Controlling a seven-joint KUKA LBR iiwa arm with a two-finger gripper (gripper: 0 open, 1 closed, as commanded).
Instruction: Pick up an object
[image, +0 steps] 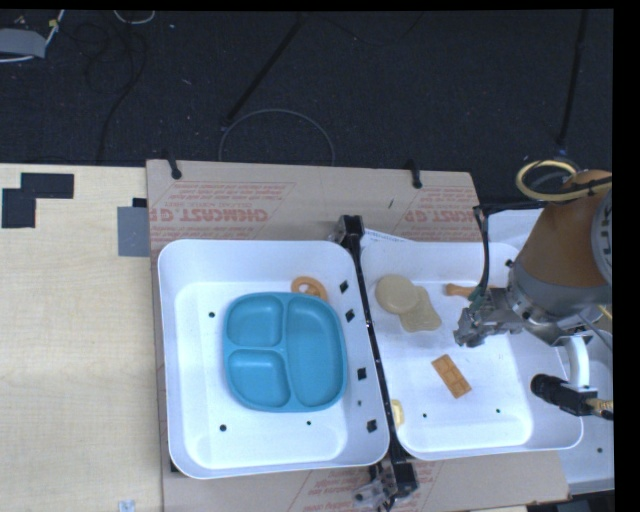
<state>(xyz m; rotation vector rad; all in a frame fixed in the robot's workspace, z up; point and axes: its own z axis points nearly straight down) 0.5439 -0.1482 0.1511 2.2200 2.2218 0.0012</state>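
The right white bin holds a tan flat piece near its back left, an orange-brown rectangular block in the middle, and a small orange item near the back. My gripper hangs over the right bin's right half, just right of the tan piece and above the block. Nothing shows between its fingers, and their state is not readable from this angle. The left white bin holds a blue divided plate and an orange ring at the plate's far edge.
A black divider clamp runs between the two bins. The grey and orange arm reaches in from the right over the bin's right wall. A small yellow item lies at the right bin's front left edge. Cables lie on the dark floor behind.
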